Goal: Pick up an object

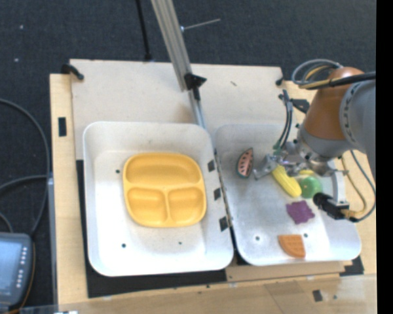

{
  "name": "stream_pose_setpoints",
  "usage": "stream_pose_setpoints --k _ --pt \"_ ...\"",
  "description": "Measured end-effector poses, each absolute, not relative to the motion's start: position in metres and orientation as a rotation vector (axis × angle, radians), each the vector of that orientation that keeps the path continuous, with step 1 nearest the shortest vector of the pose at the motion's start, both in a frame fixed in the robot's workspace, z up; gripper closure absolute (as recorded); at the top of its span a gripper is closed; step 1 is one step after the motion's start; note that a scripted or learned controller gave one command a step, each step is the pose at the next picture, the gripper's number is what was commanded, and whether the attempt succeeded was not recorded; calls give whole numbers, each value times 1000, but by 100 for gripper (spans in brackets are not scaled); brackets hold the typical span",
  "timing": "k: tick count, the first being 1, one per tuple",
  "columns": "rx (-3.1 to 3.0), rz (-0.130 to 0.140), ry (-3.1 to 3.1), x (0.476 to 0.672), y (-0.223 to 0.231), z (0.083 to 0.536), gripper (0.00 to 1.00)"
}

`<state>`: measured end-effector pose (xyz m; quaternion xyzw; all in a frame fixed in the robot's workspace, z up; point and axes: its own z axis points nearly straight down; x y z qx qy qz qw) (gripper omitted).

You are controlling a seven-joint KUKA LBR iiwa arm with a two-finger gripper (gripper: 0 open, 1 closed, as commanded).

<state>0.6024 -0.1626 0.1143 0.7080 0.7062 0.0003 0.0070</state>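
Camera view takes in a pale wooden bench (118,90) on dark carpet, bearing two shallow white bins side by side. The left bin (105,254) has rounded corners and a faintly speckled floor, and holds a glossy yellow plate (164,188) moulded into three compartments. The right bin (262,231) holds the small toys. The grey arm (354,120), with its orange band, reaches in from the right, and its gripper (281,165) hangs low over the upper middle of the right bin (whether its fingers are apart or closed I cannot tell). Just below it lies a yellow corn cob (288,183), knobbly and tilted, touching a round green piece (310,187) on its right. A watermelon slice (245,163), red with a dark rind, lies near the gripper's left. Below the corn sits a purple, ragged-edged piece (300,211), and lowest is an orange wedge (292,245). A slanted metal rail (173,38) crosses the bench behind the bins
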Motion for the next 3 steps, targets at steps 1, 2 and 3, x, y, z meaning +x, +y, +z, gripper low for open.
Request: stream_pose_setpoints --k 1,2,3 --pt "2214 10 2200 605 -163 129 100" --pt "2219 4 2215 604 -175 182 100" --pt "2214 5 2219 606 -176 237 100"
